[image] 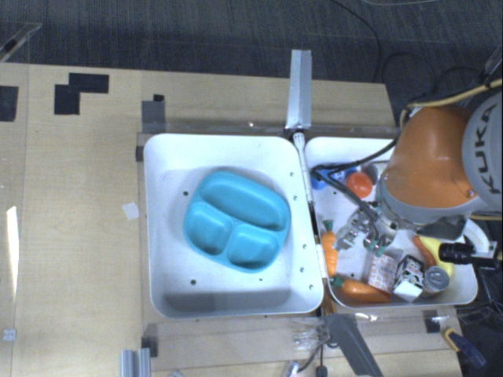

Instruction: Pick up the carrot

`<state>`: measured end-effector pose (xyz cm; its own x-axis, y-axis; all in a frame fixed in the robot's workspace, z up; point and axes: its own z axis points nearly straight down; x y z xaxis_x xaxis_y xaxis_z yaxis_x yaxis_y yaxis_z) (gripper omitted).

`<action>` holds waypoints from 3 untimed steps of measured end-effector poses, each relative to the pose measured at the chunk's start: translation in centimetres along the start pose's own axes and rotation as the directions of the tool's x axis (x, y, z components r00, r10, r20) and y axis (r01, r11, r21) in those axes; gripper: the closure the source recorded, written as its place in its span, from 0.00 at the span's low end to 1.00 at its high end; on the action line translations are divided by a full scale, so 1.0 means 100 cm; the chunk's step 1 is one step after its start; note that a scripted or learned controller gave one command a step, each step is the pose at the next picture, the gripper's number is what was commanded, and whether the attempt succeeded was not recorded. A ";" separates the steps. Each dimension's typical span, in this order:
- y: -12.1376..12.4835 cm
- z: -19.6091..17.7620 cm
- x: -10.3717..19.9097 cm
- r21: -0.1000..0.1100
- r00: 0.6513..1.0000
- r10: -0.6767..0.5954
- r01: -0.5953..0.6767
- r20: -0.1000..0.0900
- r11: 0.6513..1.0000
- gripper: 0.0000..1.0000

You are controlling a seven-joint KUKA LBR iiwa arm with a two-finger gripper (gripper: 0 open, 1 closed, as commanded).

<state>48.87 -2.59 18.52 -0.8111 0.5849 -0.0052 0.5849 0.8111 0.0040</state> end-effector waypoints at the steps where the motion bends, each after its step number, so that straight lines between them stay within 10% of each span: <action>1: 0.026 -0.038 0.016 -0.002 0.966 -0.257 0.257 0.005 0.966 1.00; 2: 0.024 -0.195 0.016 -0.003 0.984 -0.177 0.177 0.005 0.984 1.00; 3: 0.037 -0.252 -0.053 -0.002 0.959 -0.282 0.282 0.006 0.959 1.00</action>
<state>55.17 -2.72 43.76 -0.9431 0.3324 -0.0119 0.3323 0.9432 0.0040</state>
